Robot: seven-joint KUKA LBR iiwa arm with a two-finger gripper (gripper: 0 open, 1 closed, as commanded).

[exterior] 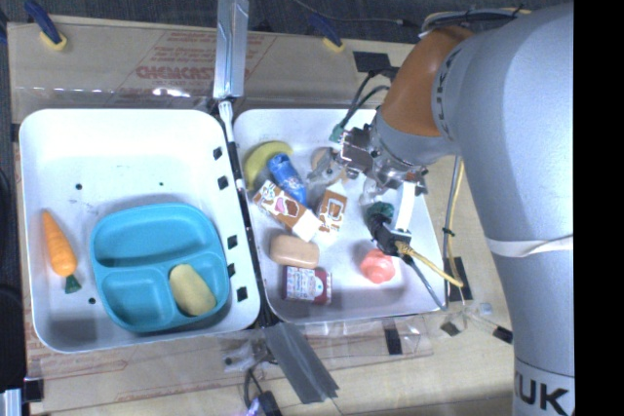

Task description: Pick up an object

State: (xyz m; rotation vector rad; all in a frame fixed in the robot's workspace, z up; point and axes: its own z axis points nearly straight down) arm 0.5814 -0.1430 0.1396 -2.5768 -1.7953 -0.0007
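The gripper (331,167) hung over the far middle of the right bin (292,118), at the end of the grey arm (507,112) that reached in from the right. We could not tell whether it was open or closed, and we saw nothing held in it.

The things to pick from lay crowded under and to the left of it. A yellow banana (261,155) curved close to the bin's left wall, with a blue can (286,176) leaning against it. A brown-and-white carton (278,203) lay just nearer, touching a smaller carton (332,210) that sat right below the gripper. Nearer still were a tan bun (294,251) and, beside it, a red-labelled jar (306,283) close to the near wall. A pink-red fruit (378,266) sat apart from these, towards the near right corner.

Bare white floor showed in that bin along the far wall and in a strip between the jar and the fruit.

The left bin (39,128) had more room: its far half was bare floor. A blue divided tray (146,215) filled the near middle, a potato (192,289) in its near right compartment. An orange carrot (59,245) lay along the left wall, clear of the tray.
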